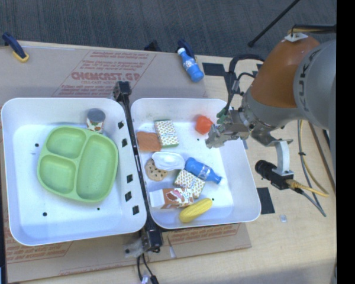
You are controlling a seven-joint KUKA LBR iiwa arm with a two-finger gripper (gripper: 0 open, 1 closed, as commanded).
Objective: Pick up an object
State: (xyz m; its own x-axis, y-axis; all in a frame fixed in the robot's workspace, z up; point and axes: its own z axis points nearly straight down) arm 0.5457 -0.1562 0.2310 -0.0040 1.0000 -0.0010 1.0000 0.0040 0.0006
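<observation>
Left bin (15, 158): divided plate (78, 164) lying inside, small cup (95, 119) sitting behind it. Right bin (239, 170): bottle (202, 170) lying centrally, banana (196, 210) lying in front; my gripper (216, 139) hanging over the right rim.

A bulky robot arm (296, 81): grey casing with a broad orange band, black cables looping around its wrist, ending in a small grey metal claw (216, 136), details blurred.

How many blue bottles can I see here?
2. One blue bottle lies in the right bin, among the toy food. A second blue bottle lies outside the bins, on the cardboard behind them. Others could be hidden beneath the arm.
</observation>
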